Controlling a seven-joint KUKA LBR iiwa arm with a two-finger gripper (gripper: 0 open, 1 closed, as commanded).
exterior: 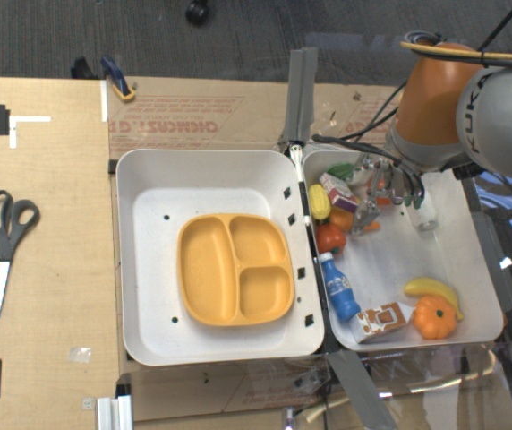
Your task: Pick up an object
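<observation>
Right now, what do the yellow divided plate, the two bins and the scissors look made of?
Yellow divided plate: moulded plastic, matte, uniform colour, rounded ridges. Left bin and right bin: white plastic, likely, smooth with soft sheen. Scissors: bright metal blades, dark handles, probably plastic.

The wooden bench [41, 330] bears two white bins [140, 267], scissors [7, 240] and cardboard [193, 119].

Right bin [471, 240] centre open; toys crowd left wall, front.

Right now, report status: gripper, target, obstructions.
Gripper low over right bin's back clutter. Nothing seen held. Banana, pumpkin, bottle, carton loose up front.
</observation>
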